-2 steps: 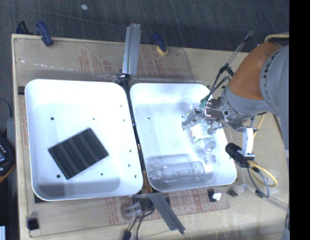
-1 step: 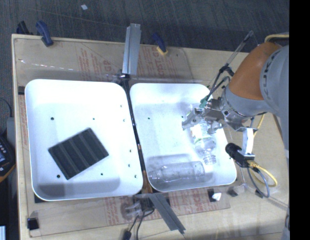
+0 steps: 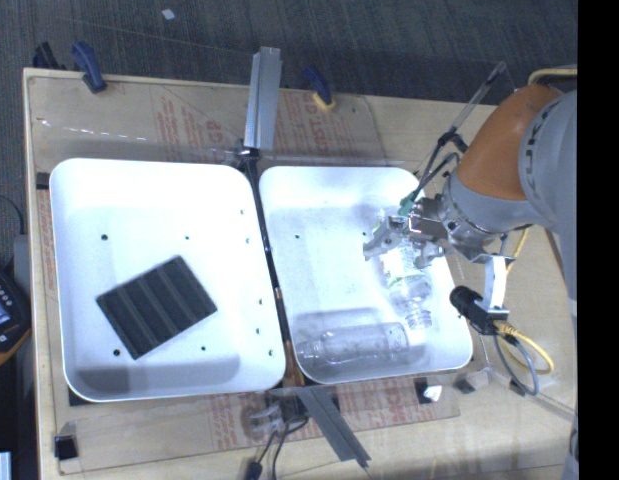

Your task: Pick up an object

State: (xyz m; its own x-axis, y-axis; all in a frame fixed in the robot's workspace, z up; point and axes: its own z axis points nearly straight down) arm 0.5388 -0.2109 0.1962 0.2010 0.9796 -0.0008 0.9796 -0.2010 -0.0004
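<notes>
Camera view: clear plastic bottle [image 3: 354, 345] (lying flat)

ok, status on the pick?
Gripper low over the right bin, above a small clear bottle. Larger clear bottle lies along the near wall. Dark ridged panel in the left bin.

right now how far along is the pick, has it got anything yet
Done: the arm has reached into the right bin, and the gripper sits low over its right side. In hand: it is beside a small clear bottle, but a grasp cannot be confirmed. Left: closing on something and lifting it. The large clear bottle and the dark ridged slab lie untouched.
</notes>
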